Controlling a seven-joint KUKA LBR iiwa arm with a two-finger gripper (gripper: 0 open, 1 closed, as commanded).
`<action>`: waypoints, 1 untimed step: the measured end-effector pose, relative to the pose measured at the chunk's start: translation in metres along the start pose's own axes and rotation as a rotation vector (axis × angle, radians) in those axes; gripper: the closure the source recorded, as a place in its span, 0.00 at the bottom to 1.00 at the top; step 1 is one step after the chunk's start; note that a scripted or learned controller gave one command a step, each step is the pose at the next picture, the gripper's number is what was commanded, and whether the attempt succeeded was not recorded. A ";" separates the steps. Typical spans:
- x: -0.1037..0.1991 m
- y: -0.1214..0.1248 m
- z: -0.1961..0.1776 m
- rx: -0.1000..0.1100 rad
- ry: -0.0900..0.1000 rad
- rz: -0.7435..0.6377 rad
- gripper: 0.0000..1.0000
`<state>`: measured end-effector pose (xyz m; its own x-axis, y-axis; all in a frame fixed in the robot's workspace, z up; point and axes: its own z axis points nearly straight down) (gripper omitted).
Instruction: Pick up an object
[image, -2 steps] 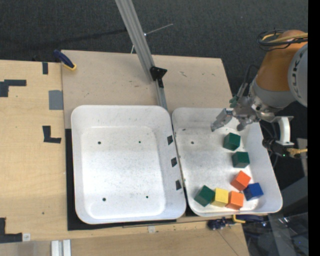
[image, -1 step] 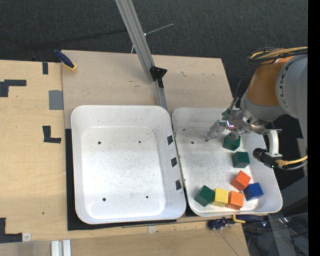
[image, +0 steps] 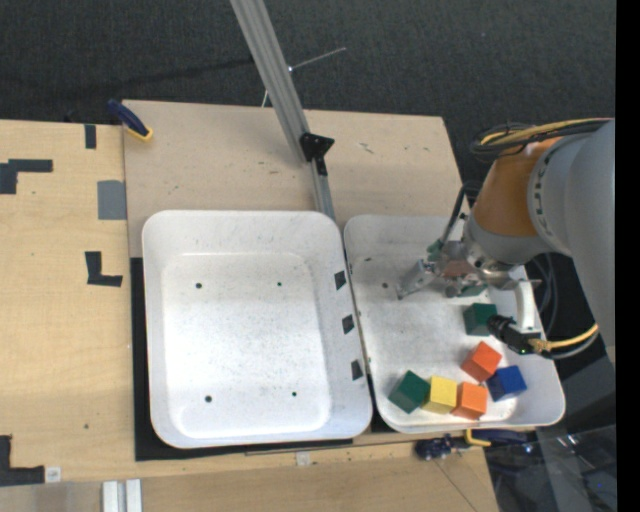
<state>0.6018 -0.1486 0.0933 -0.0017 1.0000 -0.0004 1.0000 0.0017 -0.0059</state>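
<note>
The right white bin (image: 410, 335) holds several small blocks. A dark green block (image: 478, 318) lies near its right wall. Along the front sit a green block (image: 408, 390), a yellow block (image: 441, 392) and an orange block (image: 470, 399) in a row. A second orange block (image: 485, 360) and a blue block (image: 508, 381) lie just behind them. My gripper (image: 445, 272) hangs low over the back part of this bin, up and left of the dark green block. I see no block in it.
The left white bin (image: 150, 240) lies beside the right one, their rims meeting at the middle. A slanted metal pole (image: 280, 80) with a black clamp (image: 317, 147) rises behind the bins. Cables (image: 560, 340) hang at the right edge.
</note>
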 end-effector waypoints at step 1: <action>0.001 0.001 -0.013 -0.003 0.001 -0.001 1.00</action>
<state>0.6029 -0.1480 0.1062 -0.0023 1.0000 0.0004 1.0000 0.0023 -0.0025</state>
